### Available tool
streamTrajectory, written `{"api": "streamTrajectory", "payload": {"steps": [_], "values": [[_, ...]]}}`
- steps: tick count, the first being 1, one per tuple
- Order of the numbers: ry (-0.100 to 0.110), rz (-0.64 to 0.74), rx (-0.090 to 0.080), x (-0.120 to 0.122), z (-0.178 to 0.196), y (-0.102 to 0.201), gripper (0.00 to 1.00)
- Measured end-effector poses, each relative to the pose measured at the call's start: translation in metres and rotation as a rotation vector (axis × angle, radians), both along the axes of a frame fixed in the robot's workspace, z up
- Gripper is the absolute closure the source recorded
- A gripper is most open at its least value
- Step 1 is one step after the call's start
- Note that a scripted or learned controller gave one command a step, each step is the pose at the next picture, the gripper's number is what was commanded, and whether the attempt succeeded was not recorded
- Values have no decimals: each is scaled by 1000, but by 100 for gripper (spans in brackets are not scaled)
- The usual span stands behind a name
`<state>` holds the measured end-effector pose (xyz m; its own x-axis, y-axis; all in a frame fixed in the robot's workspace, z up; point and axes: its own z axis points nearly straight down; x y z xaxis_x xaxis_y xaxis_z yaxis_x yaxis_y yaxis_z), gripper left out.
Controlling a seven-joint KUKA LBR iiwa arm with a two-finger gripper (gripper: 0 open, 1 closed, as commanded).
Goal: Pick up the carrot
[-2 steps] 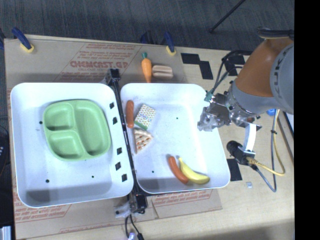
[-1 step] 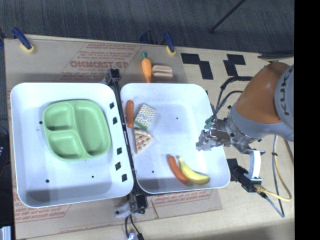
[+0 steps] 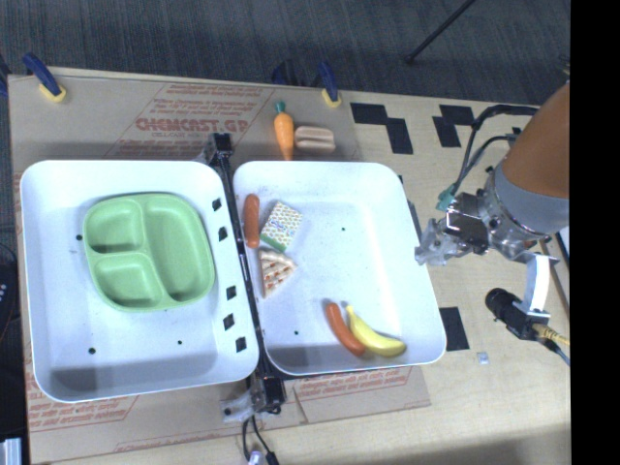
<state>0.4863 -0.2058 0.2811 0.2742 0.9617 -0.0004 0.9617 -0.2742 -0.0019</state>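
Behind the right bin, on the desk: carrot, tip toward bin, beside a bun | likely light, rigid, smooth; grasp across mid-body | end effector outside bin's right rim, grip state indeterminate.

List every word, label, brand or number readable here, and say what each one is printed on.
"CHEMCAST GP": red print on the brown protective sheet covering the bench, behind the left bin.
A smaller red line under it: too blurred to read.
Red print along the sheet's front edge below the right bin: blurred, not readable.
Colourful packet in the right bin: patterned, no legible text.
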Motion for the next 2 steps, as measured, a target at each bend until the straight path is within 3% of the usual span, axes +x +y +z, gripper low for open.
{"api": "streamTrajectory", "payload": {"steps": [1,2], "values": [[0,-390,0,-9,53,50,100],[4,-690,0,-10,11,139,100]]}}
